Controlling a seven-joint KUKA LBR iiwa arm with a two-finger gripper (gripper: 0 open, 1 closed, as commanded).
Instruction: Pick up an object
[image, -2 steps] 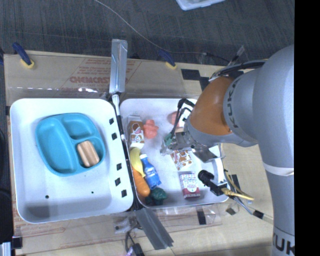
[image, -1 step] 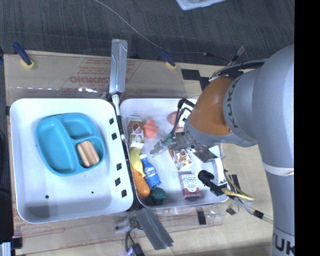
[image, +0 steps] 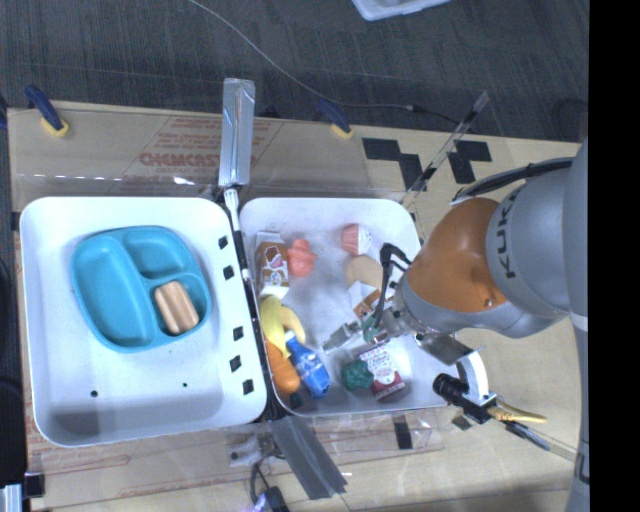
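Grey two-finger gripper (image: 372, 325) low in right white bin (image: 325, 213), over red-labelled packet (image: 381, 368) and green toy (image: 356, 375); you can't tell finger state. Nothing visibly lifted; pick remains.

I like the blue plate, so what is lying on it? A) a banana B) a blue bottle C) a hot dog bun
C: a tan hot dog bun lies in the lower right compartment of the blue plate in the left bin.

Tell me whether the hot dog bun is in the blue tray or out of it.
In. The hot dog bun lies inside the blue tray, in its lower right compartment, in the left bin.
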